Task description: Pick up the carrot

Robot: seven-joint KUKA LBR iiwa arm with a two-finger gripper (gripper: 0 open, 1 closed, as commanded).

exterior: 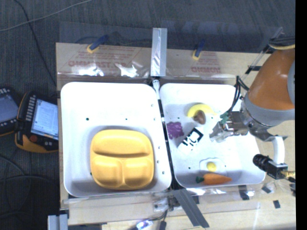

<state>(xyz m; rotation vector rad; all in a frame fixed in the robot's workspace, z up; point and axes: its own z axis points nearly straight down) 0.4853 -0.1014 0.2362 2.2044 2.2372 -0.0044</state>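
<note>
— Where is the gripper point(219, 132)?
— Over the right bin point(240, 92), with nothing in it; whether released or clenched, I cannot tell.
— And the carrot point(215, 178)?
— Apart, by the front wall, just below a fried egg point(210, 165).

Both white bins point(76, 104) look like smooth plastic, the yellow tray point(123, 158) glossy, the carrot point(216, 178) matt.

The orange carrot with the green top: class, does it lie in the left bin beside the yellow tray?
No, the orange carrot lies in the right white bin, near its front edge.
</note>
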